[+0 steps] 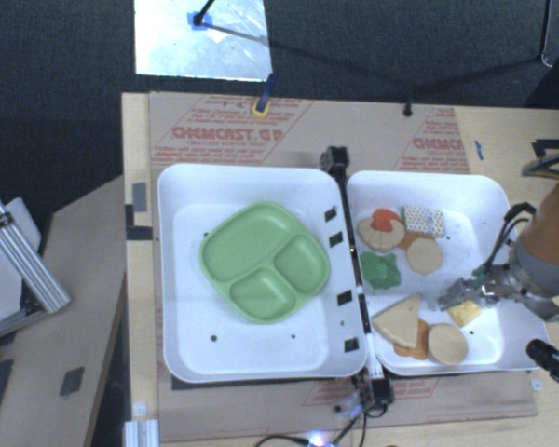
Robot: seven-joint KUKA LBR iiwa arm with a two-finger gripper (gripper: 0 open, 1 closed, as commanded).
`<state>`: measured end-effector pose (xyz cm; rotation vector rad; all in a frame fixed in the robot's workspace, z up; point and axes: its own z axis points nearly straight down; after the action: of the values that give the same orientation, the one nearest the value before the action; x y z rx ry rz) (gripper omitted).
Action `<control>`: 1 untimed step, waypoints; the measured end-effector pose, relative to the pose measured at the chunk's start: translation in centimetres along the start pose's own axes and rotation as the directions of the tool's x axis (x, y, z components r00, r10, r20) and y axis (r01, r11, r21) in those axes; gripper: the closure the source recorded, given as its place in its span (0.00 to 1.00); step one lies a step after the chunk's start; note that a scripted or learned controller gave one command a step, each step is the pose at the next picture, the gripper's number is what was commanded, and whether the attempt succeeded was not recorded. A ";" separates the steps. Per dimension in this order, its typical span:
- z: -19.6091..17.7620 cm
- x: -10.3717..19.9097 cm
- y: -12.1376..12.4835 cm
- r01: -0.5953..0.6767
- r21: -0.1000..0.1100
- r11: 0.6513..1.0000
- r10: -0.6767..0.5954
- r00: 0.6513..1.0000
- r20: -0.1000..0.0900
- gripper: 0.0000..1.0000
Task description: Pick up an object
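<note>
Camera view has our two-finger gripper [458, 294] low in the right white bin [492, 194]; we honestly can't tell its grasp. Just beside it sits a small pale-yellow cheese-like chunk [464, 314]: probably light, stiff, pinch its flat sides.

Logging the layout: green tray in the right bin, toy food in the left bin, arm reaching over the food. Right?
Not quite. The camera view shows the green tray in the left bin; the toy food is in the right bin, and the arm reaches over it.
</note>
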<state>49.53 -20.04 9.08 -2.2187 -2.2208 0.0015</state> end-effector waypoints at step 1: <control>0.7 0.0 0.1 0.000 -0.003 1.000 0.000 1.000 0.001 0.00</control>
<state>49.59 -20.02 8.42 -2.2205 -2.2224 -0.0006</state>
